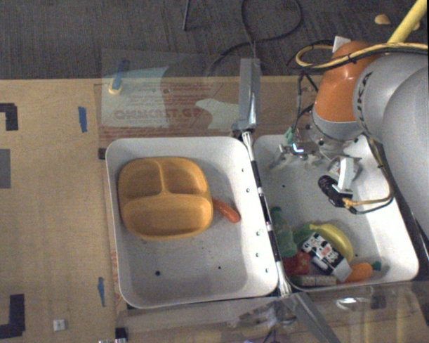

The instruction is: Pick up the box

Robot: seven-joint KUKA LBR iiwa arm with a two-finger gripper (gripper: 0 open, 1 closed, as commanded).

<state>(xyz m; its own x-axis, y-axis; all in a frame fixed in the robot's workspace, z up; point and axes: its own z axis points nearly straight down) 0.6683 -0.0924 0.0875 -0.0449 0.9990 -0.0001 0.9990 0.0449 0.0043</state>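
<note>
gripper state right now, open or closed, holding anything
Gripper: cannot be told; it sits at the back of the right bin, apart from the box.

Even overhead light, slightly soft focus; mild glare on white bins (134,275), faint shadows

Grey arm (398,104) reaching from right, end effector (298,149) lowered

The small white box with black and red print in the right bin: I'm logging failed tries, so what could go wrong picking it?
The small white printed box lies crowded against a yellow banana and an orange carrot, so the gripper might catch a neighbour instead. It also sits near the right white bin's front wall, which may hamper the approach.
</note>
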